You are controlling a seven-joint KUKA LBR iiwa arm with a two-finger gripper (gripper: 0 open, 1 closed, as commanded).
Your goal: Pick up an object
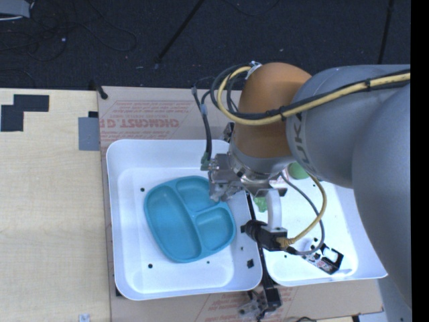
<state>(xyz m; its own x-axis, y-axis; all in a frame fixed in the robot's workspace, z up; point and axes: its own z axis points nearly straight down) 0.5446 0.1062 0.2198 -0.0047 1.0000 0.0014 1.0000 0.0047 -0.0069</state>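
Blue divided plate (184, 223): found lying flat in the left bin (127, 180), right way up, three compartments showing, turned at an angle to the bin walls and set toward the bin's right half. Gripper (220, 183): seen low over the plate's upper right rim, at or very near the edge; contact not confirmed. Released or clenched: cannot be told, with the wrist and the orange band (268, 113) covering the working end from above. No hold on the plate to be recorded. Arm (348, 133): reaching in across the right bin (348, 247), with yellow cable (318, 210) looping down beside it. In the right bin, partly screened by the arm: a green object (299, 172) near the far wall and a small black and red item (326, 259) near the front. Beneath both bins: a printed cardboard sheet (147, 116). Judged stage: approach to a rim grasp, lift not yet begun. Recommended for the step: straddle the raised rim squarely, one side inside the compartment and one outside, and go deep enough to catch the lip (a shallow, smooth plastic edge, likely to slip out of a tip pinch). Close fully before any lift, then raise slowly and vertically, allowing for the plate hanging off one edge and swinging. Keep clear of the wall between the bins.
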